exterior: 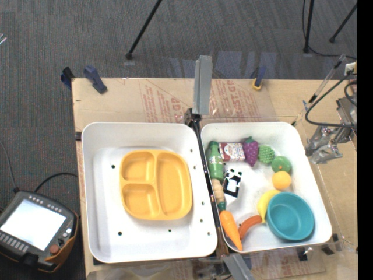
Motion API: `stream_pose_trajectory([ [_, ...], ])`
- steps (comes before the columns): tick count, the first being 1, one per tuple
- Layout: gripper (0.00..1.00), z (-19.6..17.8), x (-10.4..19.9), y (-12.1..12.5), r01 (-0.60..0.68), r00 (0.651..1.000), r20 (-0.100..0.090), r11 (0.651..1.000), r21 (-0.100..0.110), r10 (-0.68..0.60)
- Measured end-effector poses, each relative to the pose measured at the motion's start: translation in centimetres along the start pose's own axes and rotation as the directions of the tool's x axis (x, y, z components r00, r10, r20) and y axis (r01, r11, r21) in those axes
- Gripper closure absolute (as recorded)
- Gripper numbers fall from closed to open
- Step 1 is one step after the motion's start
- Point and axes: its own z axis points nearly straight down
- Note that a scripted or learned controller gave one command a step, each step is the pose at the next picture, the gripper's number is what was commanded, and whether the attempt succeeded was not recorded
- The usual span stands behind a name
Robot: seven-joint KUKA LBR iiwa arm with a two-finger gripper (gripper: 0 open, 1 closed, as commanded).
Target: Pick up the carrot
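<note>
Overhead slanted view of a plywood bench (145, 101) bearing two shallow white bins side by side. The left bin (96, 156) holds a yellow three-compartment plate (156, 185), lying flat near its centre.

The right bin (291, 136) holds a scatter of toy foods. The carrot (231, 228), orange and tapered, lies at about 7 o'clock in this bin, just beside the left wall, its tip pointing toward the front edge. An orange-red curved piece (250, 224), perhaps a chilli, lies immediately at the carrot's 3 o'clock, very near or touching it. A teal bowl (290, 216) sits upright at 5 o'clock in the bin, with a yellow banana-like piece (265, 203) against its left rim. An orange fruit (281, 181) and a green fruit (281, 164) lie at 3 o'clock. Along the 12 o'clock side: a purple grape bunch (250, 150), a knobbly green ball (266, 154) and a red-and-white carton (233, 151). A green bottle (214, 162) lies along the left wall, with a black-and-white panda-patterned toy (232, 184) beside it.

The gripper (326, 147) sits outside the right bin, at 3 o'clock of the view, over the bench and well apart from the carrot. Whether its jaws are parted or closed cannot be told; nothing is seen held.

A teach pendant (36, 229) lies on the floor at 8 o'clock.
</note>
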Motion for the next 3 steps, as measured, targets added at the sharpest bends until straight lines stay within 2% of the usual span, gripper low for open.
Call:
stream_pose_trajectory([
  [1, 0.00, 0.6, 0.2, 0.1, 0.001, 1.000, -0.012, 1.000, -0.006, -0.001],
  [2, 0.00, 14.5, 6.1, 0.9, 0.089, 0.996, -0.027, 0.996, -0.017, -0.090],
  [3, 0.00, 20.9, 1.4, 10.2, 0.150, 0.989, -0.017, 0.989, -0.014, -0.150],
])
